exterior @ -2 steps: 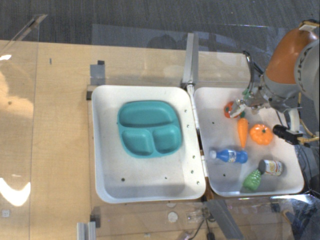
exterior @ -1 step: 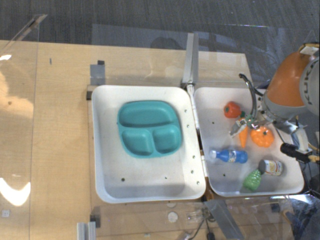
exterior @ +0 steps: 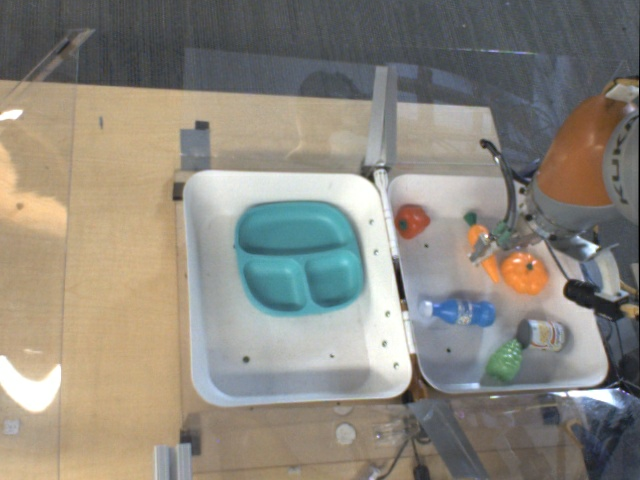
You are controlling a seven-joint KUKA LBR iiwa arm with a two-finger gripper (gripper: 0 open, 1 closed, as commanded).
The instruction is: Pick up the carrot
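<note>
Carrot: your carrot [exterior: 483, 245] lies in the right bin [exterior: 440, 358], in its upper middle part, a small orange piece with a green tip pointing toward the far wall.
Gripper: you see the gripper [exterior: 503, 236] just beside the carrot on its right, low over the bin floor; whether it is wide or closed you cannot tell, the tips being too small and mixed with the orange pieces.
Arm: the grey arm [exterior: 590, 168] with its orange band comes in over the bin's right rim.
Neighbours: an orange pumpkin-like fruit [exterior: 524, 273] sits just right of the carrot and below the gripper; a red pepper [exterior: 412, 220] lies near the dividing wall, to the carrot's left.
Further out: a clear bottle with a blue label [exterior: 458, 313] lies on its side in the middle; a green item [exterior: 504, 362] and a small jar [exterior: 543, 335] sit near the front right corner.
Left bin: you have a teal compartment tray [exterior: 299, 256] resting in the left bin [exterior: 210, 298].
Surface: both white bins sit on a pale wooden bench [exterior: 100, 268] with grey carpet [exterior: 250, 8] beyond it.
</note>
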